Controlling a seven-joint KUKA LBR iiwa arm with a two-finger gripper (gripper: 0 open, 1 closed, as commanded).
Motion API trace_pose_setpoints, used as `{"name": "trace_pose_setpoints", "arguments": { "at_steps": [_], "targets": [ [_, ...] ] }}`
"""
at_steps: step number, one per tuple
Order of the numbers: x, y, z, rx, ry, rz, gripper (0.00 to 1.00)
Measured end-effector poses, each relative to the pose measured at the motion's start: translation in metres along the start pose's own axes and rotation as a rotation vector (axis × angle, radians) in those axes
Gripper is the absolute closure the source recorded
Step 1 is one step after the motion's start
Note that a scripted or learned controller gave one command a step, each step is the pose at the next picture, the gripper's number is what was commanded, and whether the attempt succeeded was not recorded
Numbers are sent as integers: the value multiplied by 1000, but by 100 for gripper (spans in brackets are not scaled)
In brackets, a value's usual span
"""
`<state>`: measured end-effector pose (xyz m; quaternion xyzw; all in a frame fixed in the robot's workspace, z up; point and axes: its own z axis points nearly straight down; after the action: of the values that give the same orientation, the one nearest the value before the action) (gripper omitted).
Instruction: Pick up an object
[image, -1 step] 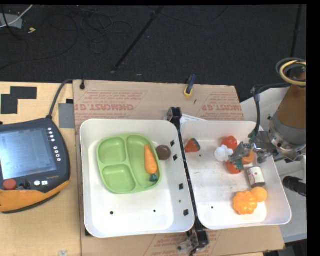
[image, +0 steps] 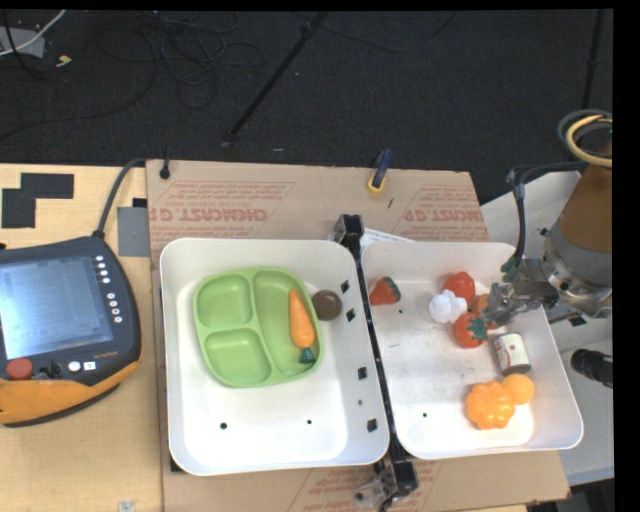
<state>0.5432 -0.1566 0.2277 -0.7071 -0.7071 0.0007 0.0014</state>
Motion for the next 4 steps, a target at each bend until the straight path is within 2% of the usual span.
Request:
{"name": "trace_pose_setpoints", "arguments": {
  "at_steps": [1,2,3,4],
  "targets": [
    [60,0,67,7,3,-4,100],
    [136,-8,40,0,2,-7,100],
    [156,-69,-97,-8,1,-3,100],
    [233,-68,-149,-5,0,-8,100]
  ]
}}
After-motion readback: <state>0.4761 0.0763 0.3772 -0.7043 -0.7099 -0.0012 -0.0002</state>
